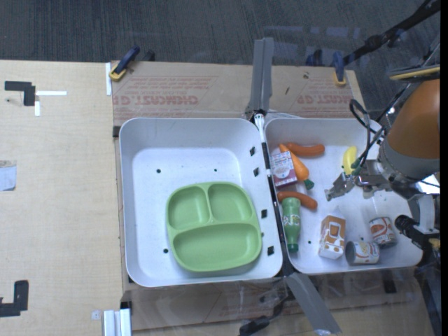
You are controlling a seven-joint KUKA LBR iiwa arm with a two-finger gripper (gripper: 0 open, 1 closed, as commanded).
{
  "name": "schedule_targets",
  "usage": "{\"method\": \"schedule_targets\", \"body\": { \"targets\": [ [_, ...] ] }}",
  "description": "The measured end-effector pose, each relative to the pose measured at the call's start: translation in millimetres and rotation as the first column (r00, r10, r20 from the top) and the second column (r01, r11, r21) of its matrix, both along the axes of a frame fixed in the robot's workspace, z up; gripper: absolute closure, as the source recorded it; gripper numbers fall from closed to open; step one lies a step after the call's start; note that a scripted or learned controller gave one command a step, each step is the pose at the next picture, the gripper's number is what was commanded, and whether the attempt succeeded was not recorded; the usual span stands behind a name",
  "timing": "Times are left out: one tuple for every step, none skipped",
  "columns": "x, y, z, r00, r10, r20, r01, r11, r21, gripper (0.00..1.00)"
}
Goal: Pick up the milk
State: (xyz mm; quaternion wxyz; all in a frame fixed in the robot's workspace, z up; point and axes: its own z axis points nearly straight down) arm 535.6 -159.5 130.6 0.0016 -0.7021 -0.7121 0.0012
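Gripper [341,185], state unclear, is hovering in right bin [392,264] w/ milk [332,236] carton lying just below, toward front edge.

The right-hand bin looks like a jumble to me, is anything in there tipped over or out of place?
Somewhat. The green bottle lies flat along the right bin's left wall, and one small carton looks tipped on its side. The other carton seems upright. Nothing looks spilled. The green plate sits neatly in the left bin.
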Motion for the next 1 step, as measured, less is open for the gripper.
{"method": "schedule_targets", "body": {
  "targets": [
    [-58.8, 35.2, -39.7, 0.983, 0.182, 0.001, -0.182, 0.983, 0.001, 0.0]
  ]
}}
